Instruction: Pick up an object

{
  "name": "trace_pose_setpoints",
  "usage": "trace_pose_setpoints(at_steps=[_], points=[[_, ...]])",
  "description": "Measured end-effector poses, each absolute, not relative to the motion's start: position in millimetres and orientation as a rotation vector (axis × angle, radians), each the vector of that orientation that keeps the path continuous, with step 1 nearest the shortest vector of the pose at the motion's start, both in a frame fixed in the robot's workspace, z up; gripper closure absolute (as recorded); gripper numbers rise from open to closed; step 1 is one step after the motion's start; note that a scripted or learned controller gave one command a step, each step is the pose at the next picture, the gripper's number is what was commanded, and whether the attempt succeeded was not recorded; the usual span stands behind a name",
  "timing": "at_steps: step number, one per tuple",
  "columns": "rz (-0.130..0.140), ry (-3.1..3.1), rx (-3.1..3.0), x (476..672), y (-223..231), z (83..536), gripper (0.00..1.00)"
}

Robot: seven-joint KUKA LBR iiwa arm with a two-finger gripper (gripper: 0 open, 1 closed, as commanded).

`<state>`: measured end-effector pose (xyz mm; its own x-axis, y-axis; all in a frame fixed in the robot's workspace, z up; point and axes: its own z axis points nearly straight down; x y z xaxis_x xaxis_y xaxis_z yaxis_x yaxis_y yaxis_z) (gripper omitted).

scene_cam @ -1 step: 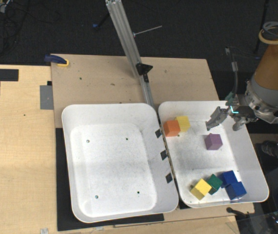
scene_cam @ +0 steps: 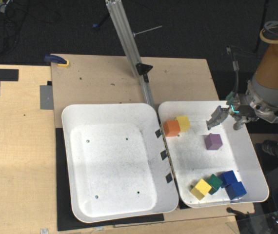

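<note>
Two shallow white plastic bins sit side by side, and you will find every candidate in the right-hand bin (scene_cam: 256, 152). Your two-finger gripper (scene_cam: 228, 120) hangs over that bin's far right part, fingers spread apart and gripping nothing. The small purple cube (scene_cam: 213, 141) lies just beside it, a little toward the near edge and slightly left of the fingertips, so it looks the nearest pick. An orange cube (scene_cam: 171, 128) touches a yellow cube (scene_cam: 183, 123) at the bin's left wall. Near the front edge a second yellow block (scene_cam: 200, 188), a green block (scene_cam: 214, 183) and two blue blocks (scene_cam: 232, 183) crowd together, probably harder to grasp cleanly.
</note>
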<state>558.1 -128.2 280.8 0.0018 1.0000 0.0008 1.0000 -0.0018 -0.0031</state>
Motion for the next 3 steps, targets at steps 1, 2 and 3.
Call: trace_pose_setpoints(at_steps=[1, 2, 3], points=[[0.007, -2.216, -2.218, 558.0, -127.7, 237.3, 0.00], [0.007, -2.215, -2.218, 551.7, -122.1, 190.9, 0.00], [0.007, -2.213, -2.220, 555.0, -120.8, 146.0, 0.00]])
